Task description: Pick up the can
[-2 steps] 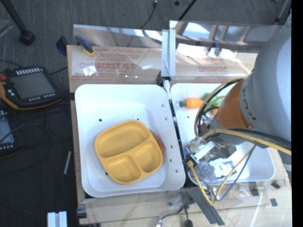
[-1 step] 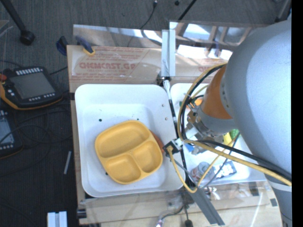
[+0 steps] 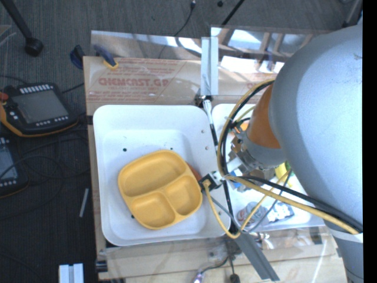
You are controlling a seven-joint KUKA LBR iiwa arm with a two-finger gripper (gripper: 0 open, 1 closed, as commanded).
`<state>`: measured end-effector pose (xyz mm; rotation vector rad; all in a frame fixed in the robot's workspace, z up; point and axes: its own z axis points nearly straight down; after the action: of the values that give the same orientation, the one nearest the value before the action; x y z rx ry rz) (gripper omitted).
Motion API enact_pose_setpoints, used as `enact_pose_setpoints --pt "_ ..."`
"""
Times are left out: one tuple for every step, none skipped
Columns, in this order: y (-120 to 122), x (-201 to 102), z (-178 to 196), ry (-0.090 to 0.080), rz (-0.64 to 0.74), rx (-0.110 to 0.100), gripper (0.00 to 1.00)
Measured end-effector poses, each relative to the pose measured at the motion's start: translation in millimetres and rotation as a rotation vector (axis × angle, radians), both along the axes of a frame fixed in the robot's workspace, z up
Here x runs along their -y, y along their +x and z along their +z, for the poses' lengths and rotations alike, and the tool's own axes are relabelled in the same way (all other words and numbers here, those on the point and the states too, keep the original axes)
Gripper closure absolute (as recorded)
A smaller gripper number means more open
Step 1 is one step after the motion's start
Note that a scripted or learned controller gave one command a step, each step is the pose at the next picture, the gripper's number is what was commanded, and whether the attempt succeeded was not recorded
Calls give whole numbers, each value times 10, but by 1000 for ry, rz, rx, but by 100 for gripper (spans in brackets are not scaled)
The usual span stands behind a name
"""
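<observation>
Here the grey arm [image 3: 330, 128] is the largest thing; it comes in from the right and covers most of the right bin [image 3: 222, 118]. Its orange band [image 3: 262, 125] shows above the wrist, and yellow and black cables [image 3: 235, 217] hang around it. The gripper itself is hidden under the arm and the cables, so I cannot tell how it stands.

The left bin [image 3: 112, 158] is in full view on the bench [image 3: 147, 81]. It holds a yellow tray [image 3: 159, 187] with three compartments, lying near the middle and a little toward the right wall.

In the right bin only small pieces are seen below the wrist: something yellow-green [image 3: 283, 171] at the arm's edge, and a grey and blue object [image 3: 259, 212] behind the cables, too much covered to name. I cannot make out the can with certainty, so its place relative to the gripper stays unclear.
</observation>
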<state>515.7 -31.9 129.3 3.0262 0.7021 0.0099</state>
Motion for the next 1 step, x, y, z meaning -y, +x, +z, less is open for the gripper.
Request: enact_pose_setpoints --pt "-44 15 -18 1 -6 -14 0"
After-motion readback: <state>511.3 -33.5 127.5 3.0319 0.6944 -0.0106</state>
